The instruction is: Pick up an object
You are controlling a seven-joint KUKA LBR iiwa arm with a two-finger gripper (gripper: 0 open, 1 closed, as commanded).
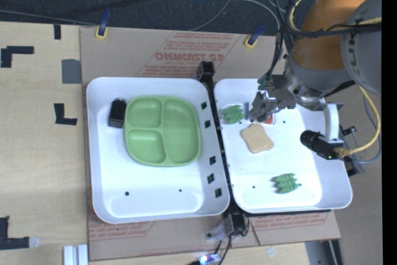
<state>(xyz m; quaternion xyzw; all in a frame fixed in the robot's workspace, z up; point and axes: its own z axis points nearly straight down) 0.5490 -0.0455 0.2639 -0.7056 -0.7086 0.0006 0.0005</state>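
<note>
Setting: a bench seen from above at a slant, with two shallow white bins side by side on a cardboard sheet (180,49).
Left bin (102,152): holds a green divided plate (163,131) near its centre, with three compartments. A small black block (116,113) sits at the plate's 9 o'clock, just beside its rim.
Right bin (332,186): holds three small objects.
Tan piece (257,138): a bread-like lump near the bin's centre.
Green leafy piece (232,113): at 10 o'clock from the tan piece, near the divider between the bins.
Second green piece (286,182): at 5 o'clock from the tan piece, well apart from it.
Arm (325,28): grey with an orange band, entering from 3 o'clock and hanging over the right bin's far edge.
Gripper (263,110): low over the bin, at 12 o'clock from the tan piece, between it and the leafy piece.
Jaws: cannot tell whether spread or pressed together; nothing is visibly pinched.
</note>
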